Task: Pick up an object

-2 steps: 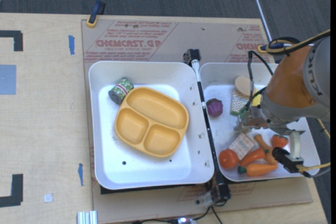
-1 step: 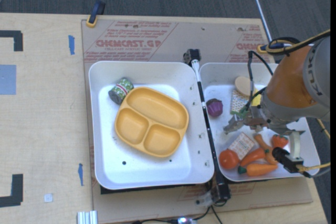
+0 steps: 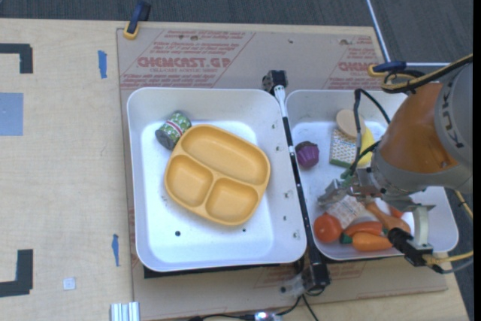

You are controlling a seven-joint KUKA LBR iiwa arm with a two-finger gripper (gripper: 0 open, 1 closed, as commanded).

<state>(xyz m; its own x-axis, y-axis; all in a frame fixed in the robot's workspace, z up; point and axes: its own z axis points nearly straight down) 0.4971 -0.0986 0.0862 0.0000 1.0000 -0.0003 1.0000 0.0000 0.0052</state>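
1. At the far left the pale wooden bench carries black corner marks, blue tape strips and a grey-blue square patch.
2. A brown cardboard sheet with red print lies under both bins; a yellow-and-blue clamp pins its corner at 11 o'clock.
3. The left shallow white plastic bin holds a yellow three-compartment plastic plate, which sits tilted near its middle.
4. A small green-and-grey patterned can lies on its side at 10 o'clock from the plate, touching its rim.
5. The right shallow white plastic bin holds the loose items: a small purple round toy at 9 o'clock in that bin, near the divider.
6. At 12 o'clock in that bin lie a tan round disc and, just below it, a green-speckled flat packet, with a yellow piece beside them.
7. At 6 o'clock lie a red-orange tomato-like toy and an orange carrot-like toy, touching one another.
8. The grey arm with its orange band reaches in from 3 o'clock, and its gripper hangs low over the middle of the right bin, just above the tomato; whether the jaws are apart or together cannot be told.
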